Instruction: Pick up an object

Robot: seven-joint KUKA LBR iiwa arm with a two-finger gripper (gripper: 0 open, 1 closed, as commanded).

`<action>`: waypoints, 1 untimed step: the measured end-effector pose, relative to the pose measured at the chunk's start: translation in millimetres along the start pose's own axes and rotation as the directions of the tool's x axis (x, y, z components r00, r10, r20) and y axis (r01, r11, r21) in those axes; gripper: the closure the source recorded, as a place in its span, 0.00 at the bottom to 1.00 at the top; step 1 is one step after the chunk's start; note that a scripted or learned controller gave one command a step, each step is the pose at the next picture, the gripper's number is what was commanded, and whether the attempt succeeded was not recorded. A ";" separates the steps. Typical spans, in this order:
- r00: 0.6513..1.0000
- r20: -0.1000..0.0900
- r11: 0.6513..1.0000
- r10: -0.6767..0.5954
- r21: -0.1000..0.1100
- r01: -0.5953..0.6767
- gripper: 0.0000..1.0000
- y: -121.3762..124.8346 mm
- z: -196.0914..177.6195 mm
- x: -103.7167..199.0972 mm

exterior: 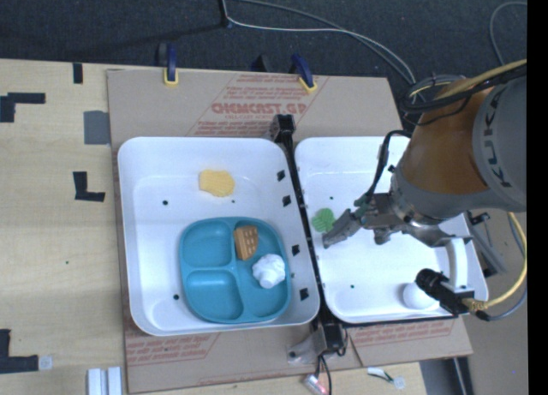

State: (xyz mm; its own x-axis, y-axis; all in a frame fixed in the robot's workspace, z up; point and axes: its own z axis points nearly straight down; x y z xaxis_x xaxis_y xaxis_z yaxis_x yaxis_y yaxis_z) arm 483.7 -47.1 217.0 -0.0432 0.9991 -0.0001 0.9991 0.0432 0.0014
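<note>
Nothing is lifted yet — the gripper (336, 232) hangs in the right white bin (342, 299), fingers apart, beside the small green round object (323, 218).

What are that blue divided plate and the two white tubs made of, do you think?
The blue divided plate looks like moulded plastic: even colour, soft sheen, rounded compartment walls. The white tubs, left and right, also look plastic, smooth and slightly glossy with rounded rims.
</note>
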 end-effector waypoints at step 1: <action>0.999 0.000 0.999 0.043 -0.003 -0.043 0.00 31.6 -59.3 -9.9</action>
